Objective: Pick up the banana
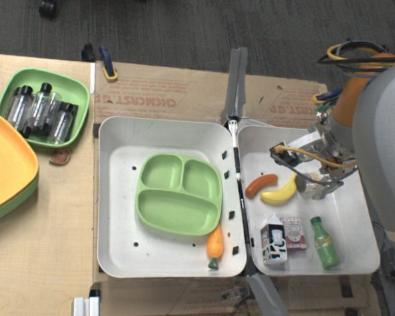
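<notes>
The yellow banana [280,192] lies in the right bin [351,263], curved, with its upper tip pointing right. A red-orange sausage [260,184] rests against its left side. My gripper [314,183] hangs low over the right bin just right of the banana's upper tip, very close to it. Nothing shows as lifted from the bin floor.
A green bottle [324,243] and two small cartons [282,239] lie at the front of the right bin. The left bin [116,182] holds a green divided plate [179,195] and a carrot [215,244]. Orange plates [6,176] and a green tray of bottles [44,108] sit far left.
</notes>
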`<move>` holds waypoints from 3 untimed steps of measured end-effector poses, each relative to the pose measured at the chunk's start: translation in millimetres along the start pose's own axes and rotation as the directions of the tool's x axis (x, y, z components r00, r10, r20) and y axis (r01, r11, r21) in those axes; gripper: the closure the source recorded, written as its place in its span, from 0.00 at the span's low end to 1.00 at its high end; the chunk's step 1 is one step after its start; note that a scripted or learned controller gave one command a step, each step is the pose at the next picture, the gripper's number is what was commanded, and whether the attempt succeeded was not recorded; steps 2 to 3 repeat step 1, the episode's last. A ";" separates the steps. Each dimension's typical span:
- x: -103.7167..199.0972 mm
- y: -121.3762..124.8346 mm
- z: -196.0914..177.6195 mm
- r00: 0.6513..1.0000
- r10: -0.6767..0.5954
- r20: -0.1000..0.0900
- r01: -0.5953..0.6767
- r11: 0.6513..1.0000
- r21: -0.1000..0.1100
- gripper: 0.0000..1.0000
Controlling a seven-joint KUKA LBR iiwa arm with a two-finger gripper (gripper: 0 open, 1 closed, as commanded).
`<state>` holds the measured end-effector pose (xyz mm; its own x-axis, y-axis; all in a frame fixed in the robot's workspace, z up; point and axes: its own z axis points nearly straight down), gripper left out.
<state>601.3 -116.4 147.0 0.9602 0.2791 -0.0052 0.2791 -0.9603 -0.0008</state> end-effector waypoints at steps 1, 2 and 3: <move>6.5 -28.9 -43.5 0.991 -0.137 -0.001 0.137 0.991 -0.001 0.00; 6.5 -28.9 -43.5 0.991 -0.137 -0.001 0.137 0.991 -0.001 0.00; 6.5 -28.9 -43.5 0.991 -0.137 -0.001 0.137 0.991 -0.001 0.00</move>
